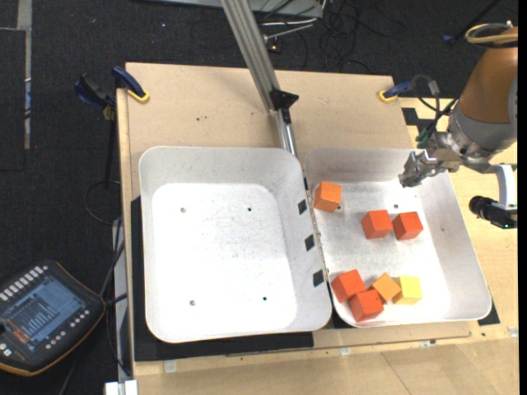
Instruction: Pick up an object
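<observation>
Plainly, the pick is not yet made: nothing is sitting between the fingers, and every cube is lying on the floor of the right bin. The gripper is hanging over the far right part of that bin, near its far rim, with the grey and orange arm reaching in from the right. Whether the hand is spread wide or drawn narrow I cannot tell; it is small and dark at this slant.

The candidates are lying in two loose groups. An orange cube is resting at the bin's left wall, and a red pair is sitting side by side near the middle, just nearer the camera than the gripper. A further cluster, red, orange and yellow cubes touching one another, is crowding the near edge. The left bin is holding no cubes.

By my judgement the task is standing at its approach stage. Choosing a cube, descending, closing and lifting are all remaining; the red pair looks like the closest target.
</observation>
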Controlling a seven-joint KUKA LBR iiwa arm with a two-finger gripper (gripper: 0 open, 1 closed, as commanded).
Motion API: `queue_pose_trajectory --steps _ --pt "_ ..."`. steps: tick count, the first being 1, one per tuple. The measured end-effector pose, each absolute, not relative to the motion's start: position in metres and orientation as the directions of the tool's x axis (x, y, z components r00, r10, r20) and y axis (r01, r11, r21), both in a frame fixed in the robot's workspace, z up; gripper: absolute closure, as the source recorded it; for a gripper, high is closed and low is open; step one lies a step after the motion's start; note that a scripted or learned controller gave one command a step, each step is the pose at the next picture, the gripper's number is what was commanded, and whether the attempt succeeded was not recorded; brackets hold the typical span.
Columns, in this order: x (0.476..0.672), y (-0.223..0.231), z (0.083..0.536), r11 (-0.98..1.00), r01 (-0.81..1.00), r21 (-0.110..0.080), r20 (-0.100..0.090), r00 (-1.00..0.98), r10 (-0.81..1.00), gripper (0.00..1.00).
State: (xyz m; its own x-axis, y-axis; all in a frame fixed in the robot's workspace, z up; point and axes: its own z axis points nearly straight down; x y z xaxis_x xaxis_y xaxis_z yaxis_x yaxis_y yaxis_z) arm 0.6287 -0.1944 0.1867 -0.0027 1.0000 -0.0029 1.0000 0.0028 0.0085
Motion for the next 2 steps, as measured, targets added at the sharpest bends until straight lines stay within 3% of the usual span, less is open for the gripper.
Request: queue_pose_trajectory --steps 2 --pt "0.629 -0.191 0.279 0.003 1.000 0.007 -0.003 -0.003 1.000 1.00"
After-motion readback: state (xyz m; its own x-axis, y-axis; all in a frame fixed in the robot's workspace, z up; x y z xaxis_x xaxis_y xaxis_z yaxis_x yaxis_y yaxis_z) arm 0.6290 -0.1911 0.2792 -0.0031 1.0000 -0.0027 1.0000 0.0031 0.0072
